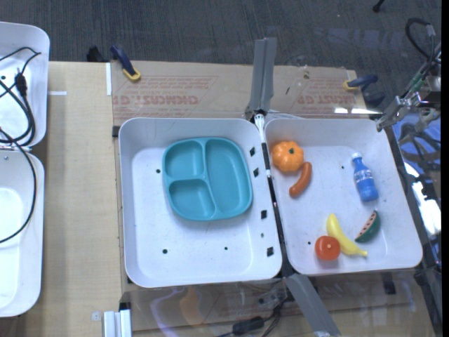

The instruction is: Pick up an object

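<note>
Tomato: seen nearest in the right bin, touching the banana.
Melon slice: just beside the banana.
Bottle: lying mid-bin.
Sausage: just below the pumpkin.
Plate: seen in the left bin.
Gripper: seen at the far right corner, above the bin rim; its state cannot be told.

My jaws hang at the far right corner of the right bin. The bottle lies nearest me. Pumpkin and sausage lie farther left, and banana, tomato and melon slice cluster in front. The left bin beyond holds a divided plate.
</note>
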Action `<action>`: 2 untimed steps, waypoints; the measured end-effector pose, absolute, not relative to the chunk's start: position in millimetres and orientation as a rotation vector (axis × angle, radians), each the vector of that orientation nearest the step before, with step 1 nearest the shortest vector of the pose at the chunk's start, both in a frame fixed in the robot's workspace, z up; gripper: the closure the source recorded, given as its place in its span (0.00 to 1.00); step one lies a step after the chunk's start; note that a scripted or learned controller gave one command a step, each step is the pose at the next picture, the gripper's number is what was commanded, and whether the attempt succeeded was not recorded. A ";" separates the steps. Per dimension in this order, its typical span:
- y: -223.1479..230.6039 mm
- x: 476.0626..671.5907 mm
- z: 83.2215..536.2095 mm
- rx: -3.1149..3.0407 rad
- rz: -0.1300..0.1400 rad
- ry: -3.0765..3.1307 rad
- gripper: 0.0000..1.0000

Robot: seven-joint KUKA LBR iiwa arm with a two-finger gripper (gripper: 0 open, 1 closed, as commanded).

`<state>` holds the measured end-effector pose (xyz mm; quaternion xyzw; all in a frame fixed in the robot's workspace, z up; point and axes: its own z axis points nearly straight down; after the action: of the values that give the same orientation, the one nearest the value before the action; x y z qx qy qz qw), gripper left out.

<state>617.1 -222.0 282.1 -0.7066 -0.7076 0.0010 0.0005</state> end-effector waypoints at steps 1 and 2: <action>-222.1 617.7 290.4 -2.216 0.006 -2.226 1.00; -157.0 614.0 262.0 -2.217 0.004 -2.224 1.00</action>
<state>614.0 -157.0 262.0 -0.7060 -0.7082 0.0013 0.0009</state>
